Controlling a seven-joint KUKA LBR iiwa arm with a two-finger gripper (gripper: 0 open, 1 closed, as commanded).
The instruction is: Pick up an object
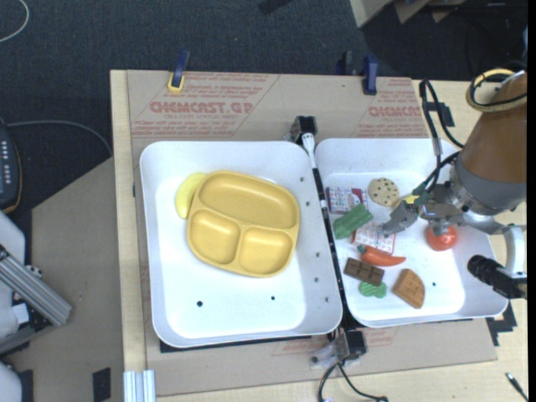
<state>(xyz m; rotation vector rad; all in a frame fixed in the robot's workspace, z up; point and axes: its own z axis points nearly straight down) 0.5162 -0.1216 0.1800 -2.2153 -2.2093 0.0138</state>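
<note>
Bench board (pixel 251 99) carries two shallow white bins side by side. The left bin (pixel 167 291) holds a big yellow divided plate (pixel 243 222), with three compartments facing up, and a paler yellow piece (pixel 186 193) pokes out from under the plate's left rim.

The right bin (pixel 444 304) holds the small things, and the grey arm (pixel 494 153) with its orange upper part reaches in over that bin's right side. The gripper (pixel 404 218) sits low over the middle of the bin, its dark fingers pointing left toward the pile. Whether they are parted or pressed together cannot be told from this angle, and nothing is clearly seen between them.

Just left of the gripper lies a green pod-shaped toy (pixel 352 221), tilted, resting against a red-and-white printed packet (pixel 343 198). Below the fingers an orange-red carrot-like piece (pixel 385 258) lies across a white card. A red tomato-like ball (pixel 441 238) sits just beside the wrist, partly under it. A round speckled cookie (pixel 384 192) lies near the far wall. Nearer the front edge are a brown waffle-like wedge (pixel 409 289), a dark chocolate bar (pixel 363 269), and a small green lump (pixel 373 289) touching it.
</note>
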